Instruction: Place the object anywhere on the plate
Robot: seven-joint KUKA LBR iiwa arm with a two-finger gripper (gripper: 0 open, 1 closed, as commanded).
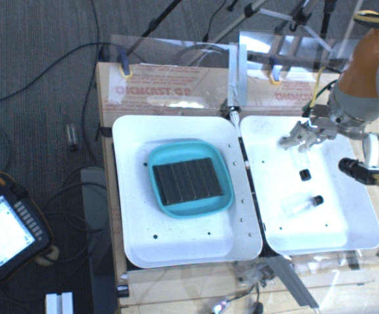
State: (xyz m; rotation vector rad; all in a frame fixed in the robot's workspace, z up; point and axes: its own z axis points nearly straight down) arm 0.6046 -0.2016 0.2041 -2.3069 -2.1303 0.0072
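A teal plate (223,175) lies in the left bin (131,175), with a dark ribbed rectangular pad (188,180) covering its middle. In the right bin (274,234) lie a clear vial with a black cap (304,204) and a small black piece (304,174). My gripper (296,142) hangs over the upper part of the right bin, above and slightly left of the black piece. Its fingers are apart and nothing sits between them. The grey arm with its orange band (362,61) comes in from the upper right.
A black cylindrical part (356,169) juts in over the right bin's right side. A raised rim (245,175) divides the two bins. Cardboard and clear panels (176,87) stand behind them. A teach pendant (6,227) lies on the floor at left.
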